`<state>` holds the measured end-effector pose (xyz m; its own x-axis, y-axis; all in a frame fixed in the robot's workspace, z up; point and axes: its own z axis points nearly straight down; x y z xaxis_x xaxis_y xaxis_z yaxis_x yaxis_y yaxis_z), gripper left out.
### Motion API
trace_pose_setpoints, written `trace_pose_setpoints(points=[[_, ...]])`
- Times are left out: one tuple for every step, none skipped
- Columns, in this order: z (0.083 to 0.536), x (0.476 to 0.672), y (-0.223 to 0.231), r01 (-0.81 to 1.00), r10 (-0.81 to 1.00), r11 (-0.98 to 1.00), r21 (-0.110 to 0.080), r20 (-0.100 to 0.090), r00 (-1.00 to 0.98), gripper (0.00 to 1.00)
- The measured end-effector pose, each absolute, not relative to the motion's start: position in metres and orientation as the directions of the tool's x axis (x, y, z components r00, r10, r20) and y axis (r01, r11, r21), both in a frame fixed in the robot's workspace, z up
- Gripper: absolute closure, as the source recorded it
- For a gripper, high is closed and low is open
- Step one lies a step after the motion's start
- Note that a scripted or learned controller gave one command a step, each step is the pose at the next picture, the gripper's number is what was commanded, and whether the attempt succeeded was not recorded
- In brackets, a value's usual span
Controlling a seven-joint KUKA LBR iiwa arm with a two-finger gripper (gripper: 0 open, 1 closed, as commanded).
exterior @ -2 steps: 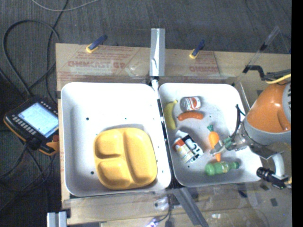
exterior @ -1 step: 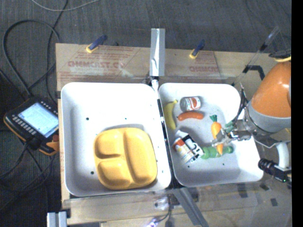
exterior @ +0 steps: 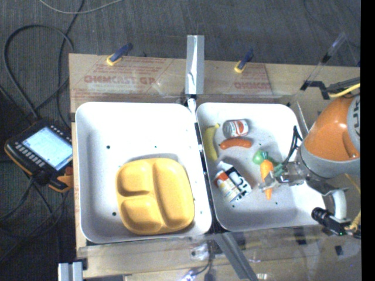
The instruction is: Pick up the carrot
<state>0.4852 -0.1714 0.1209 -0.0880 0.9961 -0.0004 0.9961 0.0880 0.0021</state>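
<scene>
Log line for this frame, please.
phase: at carrot | gripper: beside carrot, grasp unclear | carrot: in right bin, not lifted

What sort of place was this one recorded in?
Most likely a robotics lab or test cell: two white bins sit on a board held by clamps, a teach pendant lies on the floor among loose cables, and toy food like the carrot fills one bin.

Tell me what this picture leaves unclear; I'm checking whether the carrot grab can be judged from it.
- The claw by the small orange carrot with green top in the right white bin: too small and blurred, in the camera view, to tell its grip.
- The label on the small white and black carton: too small to read.
- The yellow banana: partly hidden against the bin wall.
</scene>
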Motion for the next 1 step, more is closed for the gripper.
trace_pose_setpoints(points=[[0.1562, 0.4836, -0.1348, 0.995, 0.995, 0.102, -0.004, 0.002, -0.102, 1.00]])
